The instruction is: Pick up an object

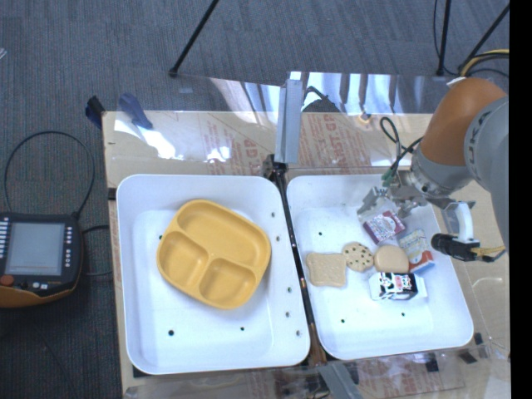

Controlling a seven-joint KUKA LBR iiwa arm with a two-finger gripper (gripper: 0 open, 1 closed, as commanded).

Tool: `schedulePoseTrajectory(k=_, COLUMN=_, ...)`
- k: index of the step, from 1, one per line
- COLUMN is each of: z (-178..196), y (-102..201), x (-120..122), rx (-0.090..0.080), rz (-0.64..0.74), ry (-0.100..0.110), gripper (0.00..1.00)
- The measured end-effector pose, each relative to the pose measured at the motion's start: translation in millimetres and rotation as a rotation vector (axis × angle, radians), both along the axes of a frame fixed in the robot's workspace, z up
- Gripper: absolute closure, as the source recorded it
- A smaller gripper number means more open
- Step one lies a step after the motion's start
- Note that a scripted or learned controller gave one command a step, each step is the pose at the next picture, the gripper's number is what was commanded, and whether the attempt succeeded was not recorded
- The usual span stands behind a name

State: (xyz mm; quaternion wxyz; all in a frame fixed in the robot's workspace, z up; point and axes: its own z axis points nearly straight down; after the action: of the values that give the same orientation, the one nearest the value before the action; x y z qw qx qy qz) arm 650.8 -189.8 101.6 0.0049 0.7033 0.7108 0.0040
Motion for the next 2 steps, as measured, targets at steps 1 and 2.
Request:
schedulePoseTrajectory(k=1, z=8.2, y=0.1, x=0.8, rx=0.001, rz=0.001, ry=-0.002, gripper=1.00)
schedulePoseTrajectory(k=2, z=8.2, y=0.1, x=0.8, rx=0.000, rz=0.001, ry=-0.001, gripper=0.00)
